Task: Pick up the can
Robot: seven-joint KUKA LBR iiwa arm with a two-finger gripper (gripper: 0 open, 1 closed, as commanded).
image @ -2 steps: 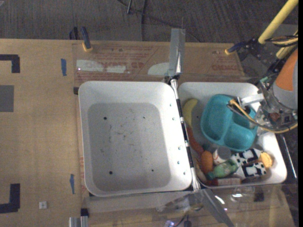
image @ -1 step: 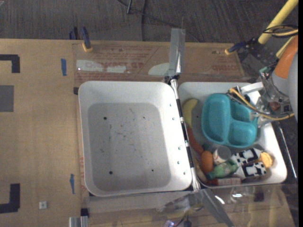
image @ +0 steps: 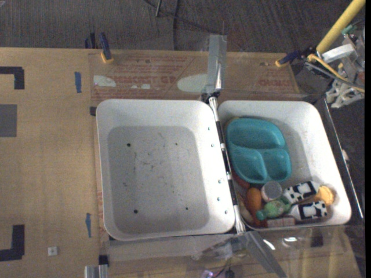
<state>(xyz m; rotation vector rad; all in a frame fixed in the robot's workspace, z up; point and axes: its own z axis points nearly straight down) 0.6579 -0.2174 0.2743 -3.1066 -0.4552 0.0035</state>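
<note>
So the can (image: pixel 271 190) is in the right bin (image: pixel 324 133), down around 6 o'clock of that bin's floor. It's standing upright with its pale round top facing the camera. It's tucked just off the 6 o'clock edge of a teal divided plate (image: pixel 258 150), which takes up the 10 o'clock part of the bin, and from here I can't tell if the two touch.

It's pretty crowded around it:
- an orange ball-ish thing (image: pixel 253 200) sits close at its 8 o'clock
- a green bottle (image: pixel 272 208) lies on its side right at its 6 o'clock, looks like it's touching
- a black-and-white cow-patterned toy (image: pixel 301 191) is just beside it at 3 o'clock
- a second cow toy (image: pixel 313 211) is at 4 o'clock, near the bin's bottom wall

The left bin (image: pixel 110 120) has a speckled floor.

The gripper (image: pixel 342 91) is way up at 1 o'clock of the right bin, outside its rim, well apart from the can, mixed in with cables. It's too blurry and cluttered up there, so I can't tell whether it's released or clenched. Nothing visibly in it.
</note>
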